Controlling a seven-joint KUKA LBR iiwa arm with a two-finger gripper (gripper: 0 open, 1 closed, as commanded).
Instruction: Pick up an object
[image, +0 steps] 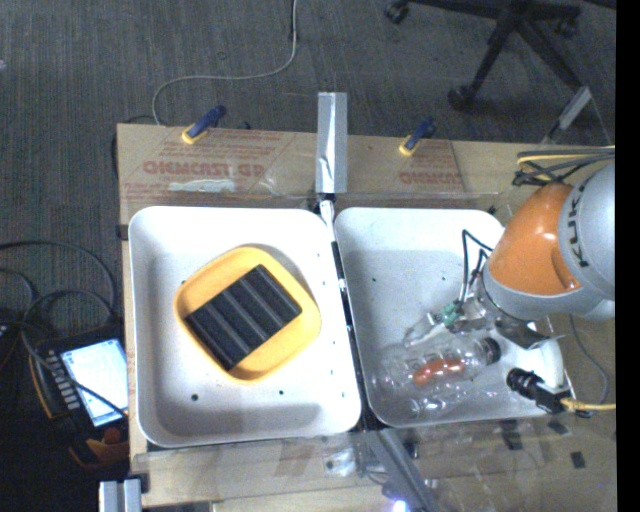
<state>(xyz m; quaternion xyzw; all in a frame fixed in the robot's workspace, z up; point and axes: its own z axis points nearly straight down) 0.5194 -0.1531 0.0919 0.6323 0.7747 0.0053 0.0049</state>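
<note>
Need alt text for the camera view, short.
A grey arm with an orange band reaches from the right over the right bin, its gripper low above a clear plastic bottle lying on its side. The left bin holds a yellow tray with a black ribbed insert.

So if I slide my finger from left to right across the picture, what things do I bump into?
The left bin → the yellow tray with the black ridged top → the right bin → the clear plastic bottle → the robot arm.
</note>
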